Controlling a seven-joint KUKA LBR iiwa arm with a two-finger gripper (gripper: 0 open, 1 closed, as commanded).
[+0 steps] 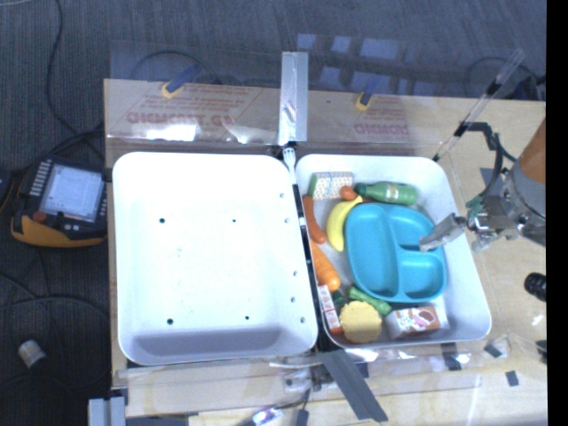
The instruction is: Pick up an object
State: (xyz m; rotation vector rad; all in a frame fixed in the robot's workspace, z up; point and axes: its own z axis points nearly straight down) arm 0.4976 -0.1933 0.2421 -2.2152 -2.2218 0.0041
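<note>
The right bin [461, 264] is crowded with toys. A blue divided plate [390, 254] lies across its middle. Along the plate's left side are a yellow banana [338, 224] and an orange carrot [325, 266]. A green bottle [389, 193] and a small printed box [330, 185] lie at the back. At the front are a yellow round toy [359, 321] and a red and white carton [414, 321]. My gripper [446, 230] hangs over the plate's right rim, reaching in from the right, with nothing visibly held.
The left bin [204, 264] stands beside the right one, with a thin divider between them. A handheld pendant [60, 204] lies on the floor at the far left. A metal post [293, 96] and clear sheets stand behind the bins.
</note>
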